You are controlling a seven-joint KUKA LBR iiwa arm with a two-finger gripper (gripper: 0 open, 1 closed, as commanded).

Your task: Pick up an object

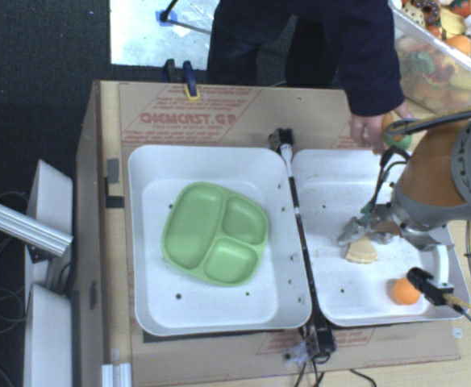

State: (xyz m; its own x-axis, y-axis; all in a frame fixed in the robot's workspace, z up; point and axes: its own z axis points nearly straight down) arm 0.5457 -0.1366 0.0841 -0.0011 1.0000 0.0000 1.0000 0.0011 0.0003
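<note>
Tan piece [362,252] beside tool [363,229], mid-bin, well off the walls.

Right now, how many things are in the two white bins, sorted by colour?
Green: 1, the divided plate in the left bin
Tan: 1, the small flat piece in the right bin, by the gripper
Orange: 1, the ball in the right bin
Total: 3

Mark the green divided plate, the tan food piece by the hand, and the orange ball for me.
green divided plate [215,234]: camera view, centre of the plate.
tan food piece [362,252]: camera view, middle of its top.
orange ball [405,291]: camera view, centre of the ball.
</note>
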